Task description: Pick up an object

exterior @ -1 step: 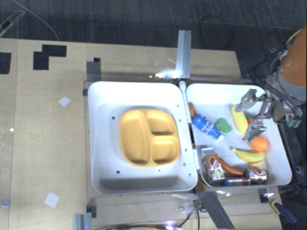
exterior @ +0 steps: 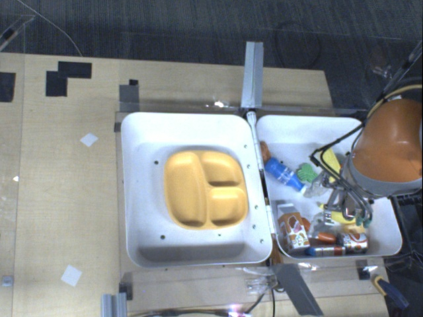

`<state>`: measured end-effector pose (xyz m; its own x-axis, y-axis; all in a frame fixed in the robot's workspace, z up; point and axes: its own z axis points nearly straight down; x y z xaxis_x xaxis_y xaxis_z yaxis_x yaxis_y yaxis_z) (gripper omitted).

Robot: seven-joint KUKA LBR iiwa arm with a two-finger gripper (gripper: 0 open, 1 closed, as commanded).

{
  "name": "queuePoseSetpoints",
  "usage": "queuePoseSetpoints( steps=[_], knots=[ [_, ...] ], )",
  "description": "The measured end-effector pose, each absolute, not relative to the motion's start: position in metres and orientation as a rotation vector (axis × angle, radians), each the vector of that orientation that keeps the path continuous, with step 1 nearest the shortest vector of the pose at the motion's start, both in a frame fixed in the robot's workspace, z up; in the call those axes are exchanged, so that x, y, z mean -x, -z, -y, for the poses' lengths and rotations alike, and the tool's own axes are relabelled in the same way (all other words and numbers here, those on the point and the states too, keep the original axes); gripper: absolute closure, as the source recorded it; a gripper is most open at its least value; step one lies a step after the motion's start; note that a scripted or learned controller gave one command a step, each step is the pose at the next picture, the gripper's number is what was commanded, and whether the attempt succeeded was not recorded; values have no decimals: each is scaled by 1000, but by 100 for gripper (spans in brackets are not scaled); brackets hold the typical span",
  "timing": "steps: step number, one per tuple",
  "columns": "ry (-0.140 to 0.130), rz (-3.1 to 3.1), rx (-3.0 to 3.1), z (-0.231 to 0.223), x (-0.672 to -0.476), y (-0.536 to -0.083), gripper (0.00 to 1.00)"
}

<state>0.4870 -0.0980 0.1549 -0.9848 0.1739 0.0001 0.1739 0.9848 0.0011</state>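
The right bin [exterior: 299, 132] holds a jumble of small objects. A blue bottle [exterior: 282, 174] lies near its left wall with a green bumpy toy [exterior: 306, 174] beside it. A brown and white packet [exterior: 295, 229] and a dark marker [exterior: 325, 249] lie along the front, next to a red-labelled tin [exterior: 355, 243]. A yellow item [exterior: 336, 214] sits under the arm's wrist. My gripper [exterior: 342, 207] hangs low over the right half of this bin, among the objects. The orange band [exterior: 394, 147] and the wrist cover the bin's right part.
The left bin [exterior: 139, 183] holds a yellow divided tray [exterior: 205, 189] in its middle. A grey metal post [exterior: 252, 74] stands behind the gap between the bins. Black cables [exterior: 334, 147] run from the wrist across the right bin. Bare wooden bench lies to the left.
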Motion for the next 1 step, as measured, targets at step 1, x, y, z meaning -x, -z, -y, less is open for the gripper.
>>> queuePoseSetpoints(
  steps=[1],
  knots=[
    [3, -3117, -195, 101, -502, -115, 0]
  ],
)
